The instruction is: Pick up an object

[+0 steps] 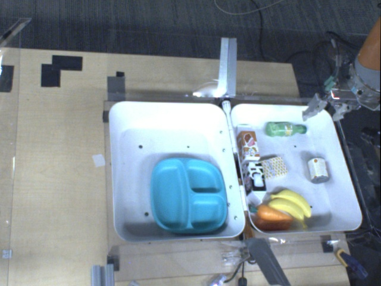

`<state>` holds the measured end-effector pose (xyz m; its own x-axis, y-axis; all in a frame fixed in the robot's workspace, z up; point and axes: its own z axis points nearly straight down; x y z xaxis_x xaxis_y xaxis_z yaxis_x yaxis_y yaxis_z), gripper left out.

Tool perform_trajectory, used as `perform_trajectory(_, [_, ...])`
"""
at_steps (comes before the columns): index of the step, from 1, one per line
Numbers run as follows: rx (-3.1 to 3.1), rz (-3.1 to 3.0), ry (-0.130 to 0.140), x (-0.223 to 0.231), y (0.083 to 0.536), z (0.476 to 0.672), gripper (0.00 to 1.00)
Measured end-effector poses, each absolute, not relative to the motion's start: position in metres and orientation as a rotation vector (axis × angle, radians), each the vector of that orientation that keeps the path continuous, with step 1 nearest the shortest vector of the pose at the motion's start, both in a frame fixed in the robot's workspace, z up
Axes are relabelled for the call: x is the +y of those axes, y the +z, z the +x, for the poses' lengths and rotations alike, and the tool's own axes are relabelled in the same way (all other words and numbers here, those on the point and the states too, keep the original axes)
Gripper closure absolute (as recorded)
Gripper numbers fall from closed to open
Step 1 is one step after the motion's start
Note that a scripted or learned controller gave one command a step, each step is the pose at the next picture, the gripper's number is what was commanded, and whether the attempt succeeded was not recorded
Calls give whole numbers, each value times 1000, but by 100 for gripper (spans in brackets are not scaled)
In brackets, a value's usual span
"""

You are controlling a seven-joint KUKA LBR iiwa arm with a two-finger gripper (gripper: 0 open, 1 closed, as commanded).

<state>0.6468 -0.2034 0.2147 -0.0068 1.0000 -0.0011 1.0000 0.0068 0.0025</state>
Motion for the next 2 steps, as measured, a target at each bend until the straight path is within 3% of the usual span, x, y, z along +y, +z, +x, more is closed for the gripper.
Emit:
perform_trajectory(1, [2356, 2045, 15, -207, 123, 671, 0])
perform_trajectory(2, [2090, 2320, 24, -196, 102, 678, 0])
